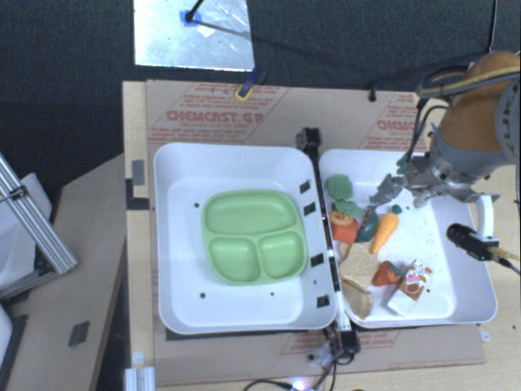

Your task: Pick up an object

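Observation:
My gripper (401,195) hangs over the back of the right bin (468,300), just above the top end of an orange carrot (384,230). Its fingers (382,191) are spread open and nothing sits between them. Left of the carrot lie a teal piece (366,229) and a red-orange toy (344,227). A green leafy toy (339,186) rests near the bin's back left corner. Toward the front are a bread slice (358,276), a red strawberry-like toy (385,274) and a white packet (408,290).
The left bin (175,218) holds a green divided plate (253,235). A black-clipped divider wall (317,218) separates the two bins. The arm's orange-banded wrist (480,104) stands over the right bin's back right side.

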Available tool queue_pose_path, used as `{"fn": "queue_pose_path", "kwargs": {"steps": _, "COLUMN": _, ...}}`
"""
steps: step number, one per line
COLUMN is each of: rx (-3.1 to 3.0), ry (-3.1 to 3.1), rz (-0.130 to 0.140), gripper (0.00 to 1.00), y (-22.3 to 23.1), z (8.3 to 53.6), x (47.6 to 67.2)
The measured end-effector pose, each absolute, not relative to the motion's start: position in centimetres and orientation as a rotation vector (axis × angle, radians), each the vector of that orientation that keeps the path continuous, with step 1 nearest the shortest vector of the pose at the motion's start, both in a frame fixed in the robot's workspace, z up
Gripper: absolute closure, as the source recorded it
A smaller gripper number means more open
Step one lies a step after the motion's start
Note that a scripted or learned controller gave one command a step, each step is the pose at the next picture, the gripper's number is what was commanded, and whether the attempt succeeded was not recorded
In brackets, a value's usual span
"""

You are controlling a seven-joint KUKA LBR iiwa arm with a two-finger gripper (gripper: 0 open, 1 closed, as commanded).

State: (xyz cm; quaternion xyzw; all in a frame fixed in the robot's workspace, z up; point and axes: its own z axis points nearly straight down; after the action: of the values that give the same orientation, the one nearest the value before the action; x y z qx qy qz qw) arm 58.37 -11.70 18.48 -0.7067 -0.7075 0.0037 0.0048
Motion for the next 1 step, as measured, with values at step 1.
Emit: {"fn": "queue_pose_path", "kwargs": {"steps": 1, "rx": -2.218, "ry": -2.226, "rz": -0.002, "gripper": 0.0, "y": -11.68, "z": 19.2, "x": 58.68}}
